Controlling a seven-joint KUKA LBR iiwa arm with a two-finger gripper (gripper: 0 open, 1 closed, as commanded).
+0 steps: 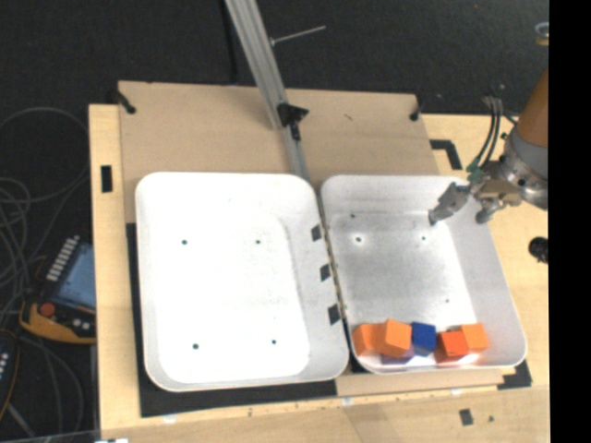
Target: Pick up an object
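Your claw (459, 206) hangs at the far right rim of the right bin (397, 247), fingers spread and holding nothing, while the blocks (420, 338) sit well apart from it in a row along the bin's near edge: orange (383, 337), blue (423, 336), then orange (460, 340). The row runs left to right, the blocks touching or just beside each other and tight to the near wall, so you'll likely find little finger room there. Bare bin floor lies between; the left bin (231, 275) and the slanted rail (263, 72) stand off the path.
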